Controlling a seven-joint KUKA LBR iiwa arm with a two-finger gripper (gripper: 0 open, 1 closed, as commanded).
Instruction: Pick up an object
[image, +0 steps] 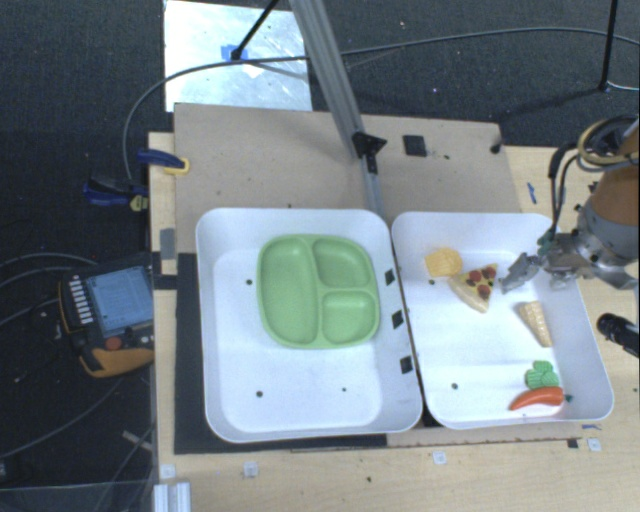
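The right bin (470, 400) holds a yellow chip-like piece (443, 263), a pizza slice (476, 284), a pale cone-shaped wedge (535, 322) and an orange carrot with a green top (538, 390). My gripper (522, 273) hangs over the right bin's upper right part, just right of the pizza slice and above the wedge. Its fingers (516, 272) stand spread, with nothing between them.
The left bin (300, 400) carries a green divided plate (320, 291). A grey pole (335, 75) slants down to the bins' far edge. A handheld pendant (110, 310) and cables lie on the floor at left. The arm's body (612, 200) fills the right side.
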